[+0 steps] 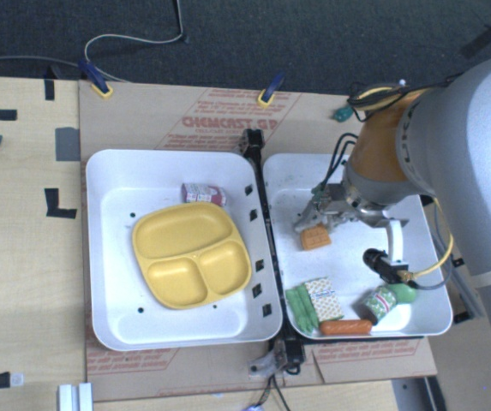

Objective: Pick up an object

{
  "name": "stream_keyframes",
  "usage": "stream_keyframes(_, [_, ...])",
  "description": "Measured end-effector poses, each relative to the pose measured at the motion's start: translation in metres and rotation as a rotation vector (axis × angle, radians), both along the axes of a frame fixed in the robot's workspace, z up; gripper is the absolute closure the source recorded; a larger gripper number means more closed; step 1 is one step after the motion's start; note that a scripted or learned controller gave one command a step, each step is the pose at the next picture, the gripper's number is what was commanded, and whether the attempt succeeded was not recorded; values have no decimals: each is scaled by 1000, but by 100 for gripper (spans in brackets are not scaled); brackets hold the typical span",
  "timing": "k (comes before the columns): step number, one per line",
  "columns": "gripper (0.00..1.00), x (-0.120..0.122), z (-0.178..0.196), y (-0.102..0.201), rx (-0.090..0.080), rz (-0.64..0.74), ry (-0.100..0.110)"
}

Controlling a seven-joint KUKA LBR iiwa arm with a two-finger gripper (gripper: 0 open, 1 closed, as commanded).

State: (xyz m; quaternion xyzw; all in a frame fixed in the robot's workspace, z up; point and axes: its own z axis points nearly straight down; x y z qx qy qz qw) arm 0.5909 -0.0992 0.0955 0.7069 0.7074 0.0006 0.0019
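My gripper (pixel 311 220) reaches down into the right bin (pixel 290 175), its tips right above a small orange-brown block (pixel 315 239) that lies on the bin floor. The block sits just below the fingertips, and I cannot make out whether they touch it. Near the bin's front edge lie a green packet (pixel 302 307), a white patterned packet (pixel 323 297), an orange carrot-like piece (pixel 345 326) and a green-and-white bottle (pixel 386 302). In the left bin (pixel 108 315) rests a yellow divided plate (pixel 192 253) with a small dark red and white packet (pixel 204 194) behind it.
The grey arm with its orange band (pixel 380 144) covers the right bin's far right side. A black-tipped white part (pixel 386 259) of the arm hangs over the bin. Cardboard (pixel 219 118) lies under both bins, with yellow clips at its back edge.
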Motion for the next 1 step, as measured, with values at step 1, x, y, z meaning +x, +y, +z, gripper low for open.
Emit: stream_keyframes(1, [100, -8, 104, 55, 2, 2, 2])
